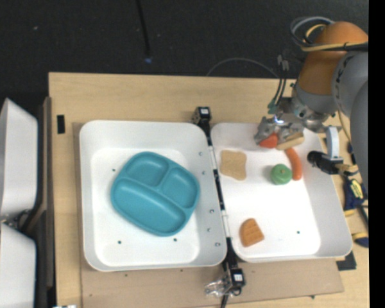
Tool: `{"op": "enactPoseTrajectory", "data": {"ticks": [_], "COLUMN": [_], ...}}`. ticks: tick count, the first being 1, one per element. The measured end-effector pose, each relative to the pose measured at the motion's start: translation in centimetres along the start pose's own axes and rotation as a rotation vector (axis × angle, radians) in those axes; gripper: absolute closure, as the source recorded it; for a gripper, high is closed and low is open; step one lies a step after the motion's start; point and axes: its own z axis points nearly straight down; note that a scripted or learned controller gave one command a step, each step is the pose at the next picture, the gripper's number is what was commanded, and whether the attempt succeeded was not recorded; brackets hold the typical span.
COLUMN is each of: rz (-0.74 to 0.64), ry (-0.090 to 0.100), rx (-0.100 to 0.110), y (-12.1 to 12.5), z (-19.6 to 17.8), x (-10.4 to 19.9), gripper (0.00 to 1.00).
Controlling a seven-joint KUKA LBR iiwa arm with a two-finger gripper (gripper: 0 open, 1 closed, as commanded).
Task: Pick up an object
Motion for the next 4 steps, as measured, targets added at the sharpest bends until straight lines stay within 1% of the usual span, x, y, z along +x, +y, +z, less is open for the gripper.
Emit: {"op": "enactPoseTrajectory", "data": {"ticks": [1,2,3,4], "rz": [-0.005,-0.005,-0.008,-0.008], "ry": [0.001,0.000,0.000,0.000], "rx": [0.000,0.001,0.006,0.006], "y": [-0.5,-0.4,-2.0,-2.9], "z": [-4.9,-8.2,-7.1,-6.6], "x": [0.5,0.4,5.3,9.6], "gripper": [1.00,1.00,1.00,1.00]}}
